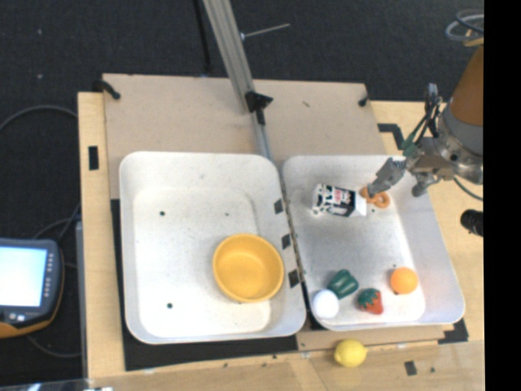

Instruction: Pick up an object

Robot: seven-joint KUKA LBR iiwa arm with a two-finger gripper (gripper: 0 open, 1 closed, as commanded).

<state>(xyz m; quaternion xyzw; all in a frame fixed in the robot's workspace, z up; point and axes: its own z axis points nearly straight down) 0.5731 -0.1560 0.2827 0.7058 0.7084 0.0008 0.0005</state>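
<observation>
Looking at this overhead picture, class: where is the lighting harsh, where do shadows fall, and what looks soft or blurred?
Camera view: even, diffuse light; the white bins look bright and slightly washed out; the yellow bowl casts only a faint shadow; the end effector and the small items near the right bin's front edge look soft; the dark floor loses detail.

A robotics lab: plywood bench [203, 112], aluminium camera mast [232, 47], teach pendant [28, 283], cables on dark carpet [81, 23].

We lose most of the arm [466, 96] past the right edge — orange band barely in. Tablet [24, 283] cropped at left. Print on the small white carton [335, 200] — too small to read.
</observation>
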